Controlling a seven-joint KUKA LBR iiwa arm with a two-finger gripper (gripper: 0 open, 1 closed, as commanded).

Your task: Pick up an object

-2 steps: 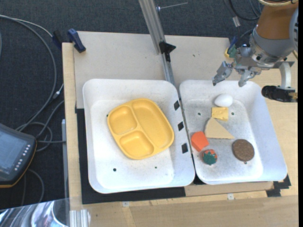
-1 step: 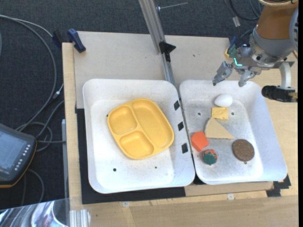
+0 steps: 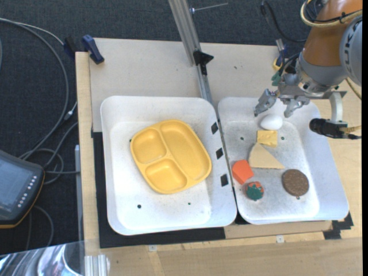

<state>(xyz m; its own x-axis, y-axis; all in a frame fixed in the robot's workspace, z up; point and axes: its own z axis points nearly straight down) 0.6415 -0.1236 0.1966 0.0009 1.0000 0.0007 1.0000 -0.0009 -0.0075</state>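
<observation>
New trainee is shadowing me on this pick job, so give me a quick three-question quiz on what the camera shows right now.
1. True or false: the yellow tray sits in the right bin.
2. Which item lies nearest the gripper?
A. brown disc
B. white egg
C. orange block
3. Fill in: the green and red toy lies just below the ______ block.

Key
1. False; it sits in the left bin.
2. B; the egg lies right under the gripper, though a grasp cannot be confirmed.
3. orange
</observation>
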